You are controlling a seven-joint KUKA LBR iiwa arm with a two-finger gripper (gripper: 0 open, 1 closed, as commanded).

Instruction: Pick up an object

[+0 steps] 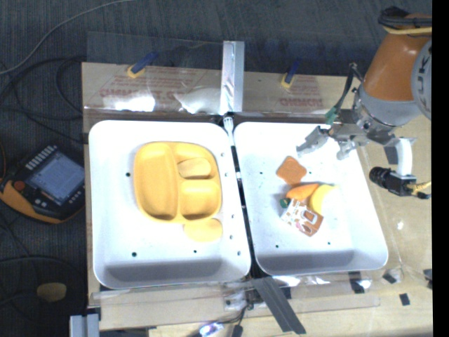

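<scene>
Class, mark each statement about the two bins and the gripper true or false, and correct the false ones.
1. The yellow tray lies in the left bin. True.
2. The gripper holds the orange square. False: its open fingers hold nothing; the square lies on the right bin's floor.
3. The carton lies in the right bin. True.
4. The gripper hangs over the left bin. False: it is over the right bin's far part.
</scene>
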